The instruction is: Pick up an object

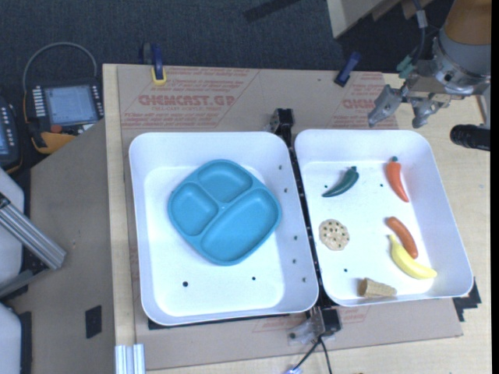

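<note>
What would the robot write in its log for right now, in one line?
gripper: open, above right bin's far edge | holding: nothing | carrot, banana, cookie: untouched

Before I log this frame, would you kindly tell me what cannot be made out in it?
- Arm: in the camera view, the top and right edges cut it off above the end effector.
- Cookie: its markings are too small to read.
- Tan piece in the right bin: too small to identify.
- Pendant screen: too blurred to read.
- Bench underside: hidden by the cardboard sheet.
</note>
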